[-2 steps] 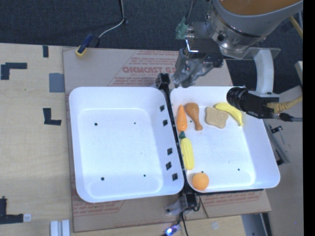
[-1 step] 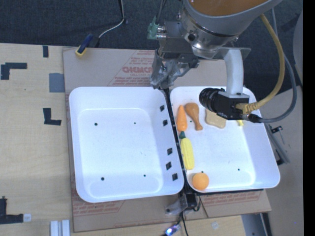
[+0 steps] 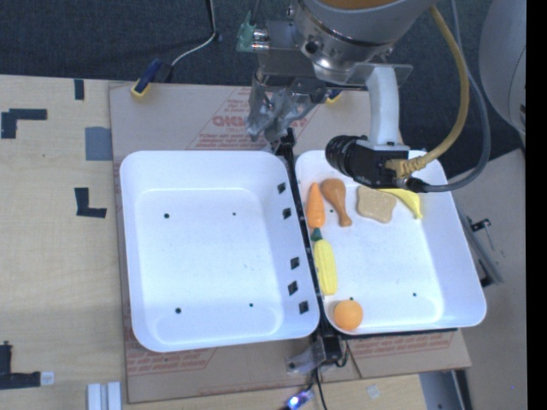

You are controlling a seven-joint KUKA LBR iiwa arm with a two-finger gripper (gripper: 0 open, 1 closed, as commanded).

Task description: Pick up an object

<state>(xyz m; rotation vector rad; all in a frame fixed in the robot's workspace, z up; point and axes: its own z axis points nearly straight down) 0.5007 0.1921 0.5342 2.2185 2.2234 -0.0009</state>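
- Your gripper [image 3: 275, 122] hangs above the far rim where the left bin [image 3: 137, 186] and right bin [image 3: 444, 263] meet; you cannot tell how its jaws stand.
- In the right bin lie a carrot [image 3: 315, 205], drumstick [image 3: 337, 198], bread slice [image 3: 374, 204], banana [image 3: 408, 200], corn cob [image 3: 325, 266] and orange [image 3: 348, 314].

Robotics lab bench: pale plywood worktop [image 3: 51, 229] with black tape markers [image 3: 84, 203], grey industrial arm [image 3: 359, 15], loose black cables [image 3: 479, 126], two shallow white plastic bins [image 3: 137, 178].
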